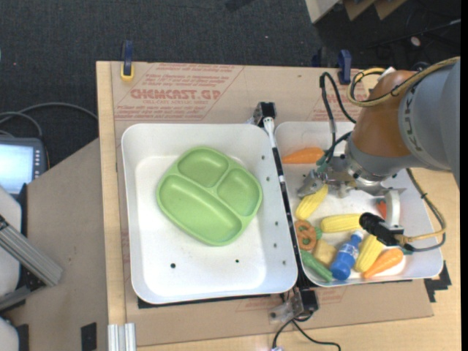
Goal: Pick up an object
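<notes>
Yellow plastic corn cobs (311,202) lie heaped with other toy food in the right bin (420,196), and the end effector (329,175) is seen directly above the cob by the left wall. Whether it is released or clenched cannot be told. The cob is judged light, stiff and rather slick; a hold across its middle is advised.

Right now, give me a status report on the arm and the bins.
End effector low in right bin, above a corn cob; grasp not confirmed. Toy food crowded: corn, carrot, blue bottle. Green divided plate sits in left bin.
</notes>
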